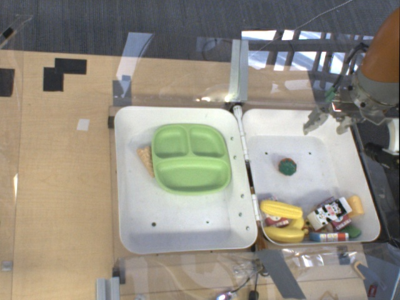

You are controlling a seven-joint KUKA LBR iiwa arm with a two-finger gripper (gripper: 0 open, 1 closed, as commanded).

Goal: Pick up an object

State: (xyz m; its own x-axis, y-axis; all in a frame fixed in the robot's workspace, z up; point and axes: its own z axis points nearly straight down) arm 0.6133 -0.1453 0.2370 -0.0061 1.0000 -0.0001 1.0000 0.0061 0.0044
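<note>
The pale wooden counter [56, 167] stretches widest, with black square markings near its far left corner and bare board to the left of the bins. On it sit two shallow white plastic bins side by side, their inner rims meeting along a grey divider strip.

The left white bin [134, 224] carries a light green divided plastic plate [190, 159] lying flat a little behind its middle, leaving bare floor in front of it and along the left wall. A tan, rough-textured cracker-like piece [145, 160] pokes out from under the plate's left edge.

The right white bin [312, 149] has its far half and centre mostly bare. The grey arm with its orange band [382, 61] comes in over the far right corner, and the two-finger pincer [329, 122] hangs above the far rim with its fingers spread apart and nothing between them.

The clutter gathers along the near rim: a yellow toy corn cob and banana pair [283, 220] touching the near left corner, then a black-and-white printed carton [331, 214] tilted beside it, with a thin red, white and blue marker-like stick [329, 236] against the near wall. A small dark green round object [287, 166] lies alone at mid-bin, well apart from every wall and from the pincer.
</note>
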